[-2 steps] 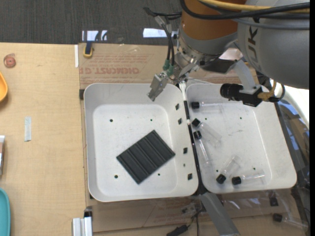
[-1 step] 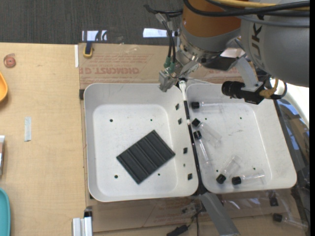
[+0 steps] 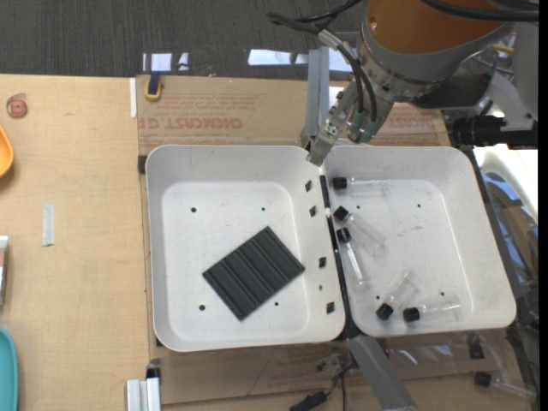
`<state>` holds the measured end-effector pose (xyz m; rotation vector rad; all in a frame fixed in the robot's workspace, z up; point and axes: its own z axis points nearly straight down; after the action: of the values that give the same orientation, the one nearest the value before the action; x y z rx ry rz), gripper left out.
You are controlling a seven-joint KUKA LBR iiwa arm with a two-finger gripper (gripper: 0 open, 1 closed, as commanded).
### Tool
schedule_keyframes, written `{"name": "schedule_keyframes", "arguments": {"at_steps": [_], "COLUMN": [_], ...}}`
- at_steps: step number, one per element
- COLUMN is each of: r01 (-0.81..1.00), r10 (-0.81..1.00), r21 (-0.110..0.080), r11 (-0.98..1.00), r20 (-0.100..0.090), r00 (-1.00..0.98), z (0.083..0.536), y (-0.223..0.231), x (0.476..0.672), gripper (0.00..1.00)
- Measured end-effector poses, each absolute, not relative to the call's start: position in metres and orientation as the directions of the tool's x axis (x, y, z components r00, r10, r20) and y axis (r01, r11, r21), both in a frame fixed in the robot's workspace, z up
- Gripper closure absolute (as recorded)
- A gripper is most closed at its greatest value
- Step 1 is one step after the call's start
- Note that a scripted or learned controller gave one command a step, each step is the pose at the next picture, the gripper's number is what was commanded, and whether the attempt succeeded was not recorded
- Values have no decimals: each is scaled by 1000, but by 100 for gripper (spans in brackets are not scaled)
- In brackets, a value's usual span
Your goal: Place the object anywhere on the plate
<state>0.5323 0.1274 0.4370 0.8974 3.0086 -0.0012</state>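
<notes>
Above the bins' shared back edge I see the claw [image 3: 318, 148] (grip unreadable); clear tubes [image 3: 353, 245] could slip.

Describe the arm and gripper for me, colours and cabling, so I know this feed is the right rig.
The arm is bulky and rounded, with a broad orange band over a grey collar. Black cables loop off its left side and run down to the wrist. The gripper is a slim grey metal piece tapering to a point, with a small block above it showing green and white parts. A yellowish hose crosses the top.
</notes>
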Motion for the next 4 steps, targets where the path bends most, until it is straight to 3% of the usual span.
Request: {"name": "schedule_keyframes", "arguments": {"at_steps": [1,2,3,4], "r01": [280,-150,-350,-820], "r10": [280,-150,-350,-820], "r21": [-1,0,0,0], "r11": [960,989,937,573], "r20": [-1,-2,-3,-3], "r00": [-960,-989,-937,-573], "z": [435,442,442,421], "y": [229,188,136,211], "x": [493,479,504,511], "gripper": [100,100,100,100]}}
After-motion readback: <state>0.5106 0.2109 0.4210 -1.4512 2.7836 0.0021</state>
